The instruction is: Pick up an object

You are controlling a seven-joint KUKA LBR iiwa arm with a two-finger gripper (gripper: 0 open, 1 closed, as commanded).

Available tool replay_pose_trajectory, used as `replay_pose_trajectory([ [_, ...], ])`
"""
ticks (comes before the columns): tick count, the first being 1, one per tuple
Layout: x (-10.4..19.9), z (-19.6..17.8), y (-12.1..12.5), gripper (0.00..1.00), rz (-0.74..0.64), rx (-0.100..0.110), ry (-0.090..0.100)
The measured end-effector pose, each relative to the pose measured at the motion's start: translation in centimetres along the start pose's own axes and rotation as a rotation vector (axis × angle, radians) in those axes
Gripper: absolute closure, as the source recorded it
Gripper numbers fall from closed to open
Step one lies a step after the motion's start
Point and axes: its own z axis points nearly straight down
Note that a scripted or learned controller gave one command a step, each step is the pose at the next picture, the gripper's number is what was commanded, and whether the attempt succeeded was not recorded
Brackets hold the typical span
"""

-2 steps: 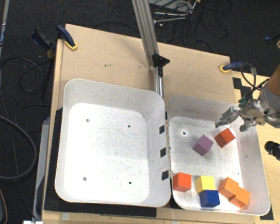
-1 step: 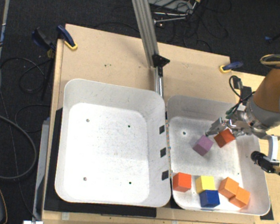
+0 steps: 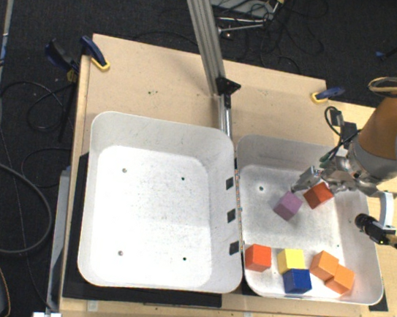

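Observation:
My gripper [image 3: 318, 184] hangs over the upper middle of the right bin [image 3: 373, 250], reaching in from the right. A reddish-brown block [image 3: 318, 196] sits tilted between its two fingers, which are shut on it. A purple block [image 3: 288, 204] lies just to the lower left of it, close to the left finger. Along the bin's front edge lie an orange block [image 3: 258, 257], a yellow block [image 3: 291, 259], a blue block [image 3: 298, 280] and two orange blocks [image 3: 333, 271] that touch each other.
The left bin [image 3: 100, 176] stands beside the right one with black clips [image 3: 233, 215] along the shared edge. A slanted metal pole [image 3: 208, 41] crosses the back of the bench. The arm's grey wrist with cabling [image 3: 374, 221] hangs over the right bin's right rim.

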Motion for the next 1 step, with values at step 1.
replay_pose_trajectory([
  [1,0.0,-1.06,0.06,1.0,-0.001,-0.002,-0.001],
])
